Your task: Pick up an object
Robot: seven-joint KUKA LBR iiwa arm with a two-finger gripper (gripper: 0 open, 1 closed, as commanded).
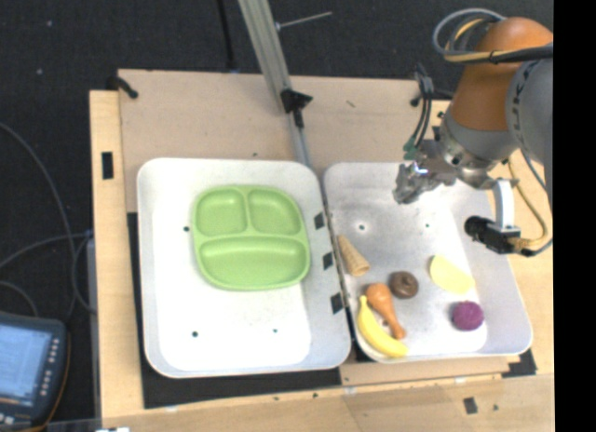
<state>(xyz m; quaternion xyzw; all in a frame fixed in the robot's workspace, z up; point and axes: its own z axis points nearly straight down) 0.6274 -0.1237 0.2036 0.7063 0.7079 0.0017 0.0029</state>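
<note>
Brown donut (403, 283) lies well below the end effector (408, 187).

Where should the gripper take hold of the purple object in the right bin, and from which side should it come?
Probably across the middle of the purple object, coming straight down from above. It looks small and roundish, so no side is clearly better, and it lies apart from the yellow piece and the brown ring. The bin wall is close on its right, so a side approach seems poor.

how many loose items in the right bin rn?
6, all near its front: tan cone, brown ring-shaped donut, pale yellow wedge, purple ball, orange carrot, yellow banana. Smaller pieces may hide underneath.
</note>
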